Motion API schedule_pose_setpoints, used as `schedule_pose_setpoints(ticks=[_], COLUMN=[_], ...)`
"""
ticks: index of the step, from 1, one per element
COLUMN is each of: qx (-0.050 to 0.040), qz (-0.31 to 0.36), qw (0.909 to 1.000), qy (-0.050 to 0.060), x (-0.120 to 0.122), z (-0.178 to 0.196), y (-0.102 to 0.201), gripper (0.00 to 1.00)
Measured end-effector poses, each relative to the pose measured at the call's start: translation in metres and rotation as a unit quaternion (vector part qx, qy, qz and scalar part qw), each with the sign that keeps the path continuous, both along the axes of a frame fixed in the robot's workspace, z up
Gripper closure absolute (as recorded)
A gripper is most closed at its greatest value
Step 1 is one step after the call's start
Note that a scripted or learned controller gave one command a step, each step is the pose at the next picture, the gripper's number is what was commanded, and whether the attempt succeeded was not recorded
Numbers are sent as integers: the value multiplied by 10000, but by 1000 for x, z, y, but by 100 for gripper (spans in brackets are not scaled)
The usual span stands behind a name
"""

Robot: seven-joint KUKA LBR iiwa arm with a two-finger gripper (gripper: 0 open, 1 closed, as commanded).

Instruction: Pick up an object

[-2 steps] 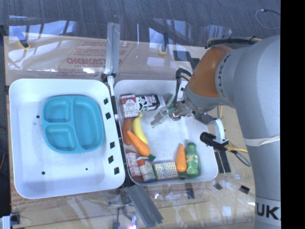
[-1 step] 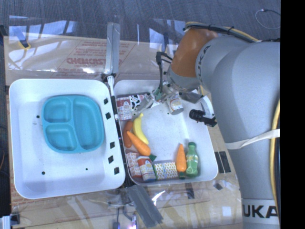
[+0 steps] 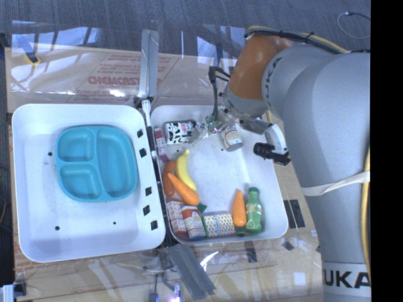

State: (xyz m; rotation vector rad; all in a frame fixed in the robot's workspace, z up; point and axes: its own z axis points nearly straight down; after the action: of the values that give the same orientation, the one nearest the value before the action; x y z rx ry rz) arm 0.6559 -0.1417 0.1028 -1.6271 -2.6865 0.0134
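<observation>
The right bin (image 3: 277, 197) holds several toy foods. A cow-patterned carton (image 3: 179, 131) lies at its far left corner. A yellow banana (image 3: 183, 170) and an orange carrot (image 3: 182, 189) lie along its left wall. A second carrot (image 3: 239, 209) and a green bottle (image 3: 253, 210) sit at the near right, with small snack boxes (image 3: 204, 223) along the near wall. A small silver can (image 3: 232, 141) lies by the far wall. My gripper (image 3: 213, 126) is low over the bin's far end, between the carton and the can.
The left bin (image 3: 31, 219) holds a blue divided plate (image 3: 96, 163). The grey arm with its orange band (image 3: 252, 68) covers the right bin's far right corner. A black fitting (image 3: 271, 151) juts out near the right wall.
</observation>
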Motion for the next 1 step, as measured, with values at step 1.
schedule_pose_setpoints(ticks=[1], qx=[25], qz=[-1385], qw=[9904], qy=[-38], x=[-41], z=[112], y=[-12], gripper=[100])
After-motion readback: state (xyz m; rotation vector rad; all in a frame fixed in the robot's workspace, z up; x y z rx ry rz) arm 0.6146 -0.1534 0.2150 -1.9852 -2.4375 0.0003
